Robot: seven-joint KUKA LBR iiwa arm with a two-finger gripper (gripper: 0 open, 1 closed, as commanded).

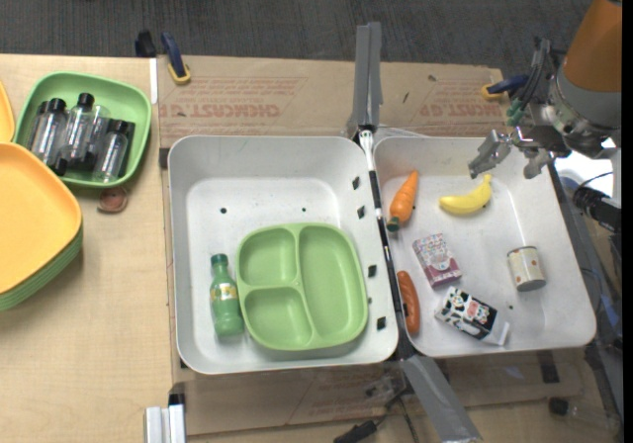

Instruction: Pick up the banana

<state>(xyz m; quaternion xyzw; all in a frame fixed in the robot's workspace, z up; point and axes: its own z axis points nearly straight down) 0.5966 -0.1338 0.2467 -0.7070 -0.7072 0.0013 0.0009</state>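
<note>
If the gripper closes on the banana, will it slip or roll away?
The banana lies flat on its curved side in the right bin, so it probably will not roll. Its smooth, tapering skin may slip between narrow fingers. It looks small, likely light.

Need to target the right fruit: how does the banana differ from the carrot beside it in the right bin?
The banana is yellow and curved; the carrot is orange and tapered, with a green top. The banana lies more crosswise mid-bin; the carrot stands lengthwise by the left wall. The claw hovers nearer the banana. Both lie in the right bin.
</note>
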